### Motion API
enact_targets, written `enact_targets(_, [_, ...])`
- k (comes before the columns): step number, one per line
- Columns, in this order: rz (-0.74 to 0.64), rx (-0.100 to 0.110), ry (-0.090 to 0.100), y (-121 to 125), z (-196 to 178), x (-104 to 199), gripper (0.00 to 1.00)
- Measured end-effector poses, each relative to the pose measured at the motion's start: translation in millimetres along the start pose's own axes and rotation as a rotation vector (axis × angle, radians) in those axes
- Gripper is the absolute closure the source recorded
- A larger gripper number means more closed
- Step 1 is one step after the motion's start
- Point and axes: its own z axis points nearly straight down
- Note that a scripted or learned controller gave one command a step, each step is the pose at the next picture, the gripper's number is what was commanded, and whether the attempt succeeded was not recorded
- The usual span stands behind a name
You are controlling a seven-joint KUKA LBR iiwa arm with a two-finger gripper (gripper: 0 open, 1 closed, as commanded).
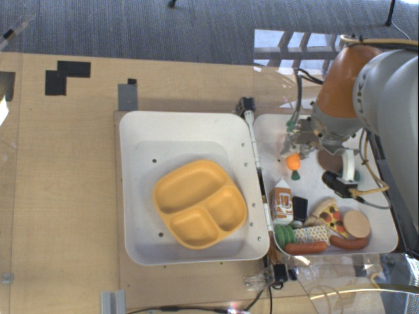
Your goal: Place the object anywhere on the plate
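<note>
Small orange obj (294, 163) just below fingers (299, 138); fingers' state can't tell.

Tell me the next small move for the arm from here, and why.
Probably lower the tool a little toward the small orange toy in the right bin. The tool sits just above that toy, nothing visible in it, and the yellow plate in the left bin carries no object. A pick likely comes first.
</note>
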Motion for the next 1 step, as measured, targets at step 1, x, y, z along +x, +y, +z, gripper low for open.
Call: enact_targets(1, [-0.427,-0.015,-0.004,43.9,-139.9,48.3,1.00])
